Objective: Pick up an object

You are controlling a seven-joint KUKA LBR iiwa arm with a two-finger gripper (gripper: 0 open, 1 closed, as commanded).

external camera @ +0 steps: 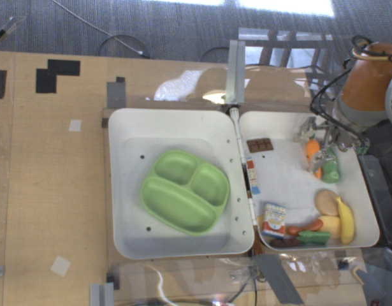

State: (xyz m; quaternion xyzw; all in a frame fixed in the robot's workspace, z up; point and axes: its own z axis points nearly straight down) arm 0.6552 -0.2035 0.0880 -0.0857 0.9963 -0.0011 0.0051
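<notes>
Orange carrot [312, 150] and a green toy [330, 171] lie in the right bin [291, 190] directly beneath the jaws [326, 146], which hang close over them; how far apart the jaws stand cannot be told. A green divided plate [185, 190] fills the left bin [129, 171].

grey arm [388, 101], orange band (glossy), black cables, metal pincer [324, 139]

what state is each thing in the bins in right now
green divided plate: flat, upright, in left bin
gripper: low over carrot in right bin
banana: lying near the corner
small carton: lying flat
chocolate bar: lying flat
</notes>
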